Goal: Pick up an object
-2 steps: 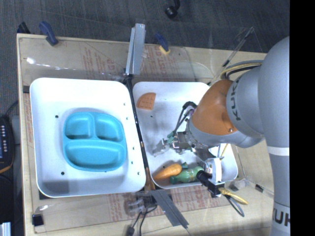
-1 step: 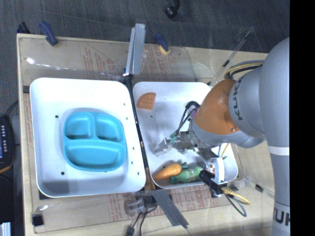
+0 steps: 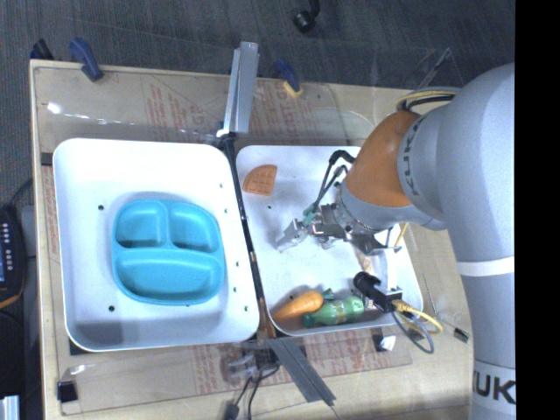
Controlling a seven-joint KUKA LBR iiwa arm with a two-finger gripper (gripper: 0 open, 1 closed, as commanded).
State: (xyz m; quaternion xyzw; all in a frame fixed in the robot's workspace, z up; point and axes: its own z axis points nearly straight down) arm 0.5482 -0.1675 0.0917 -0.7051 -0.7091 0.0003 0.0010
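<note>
The end effector [image 3: 293, 232] hangs with fingers apart and empty over the middle of the right bin [image 3: 289, 160], while the carrot [image 3: 297, 304] lies nearer, by the near wall, long axis running left to right.

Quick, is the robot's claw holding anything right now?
Gripper: open, holding nothing, hanging over the right bin, between the orange waffle piece and the carrot.
</note>
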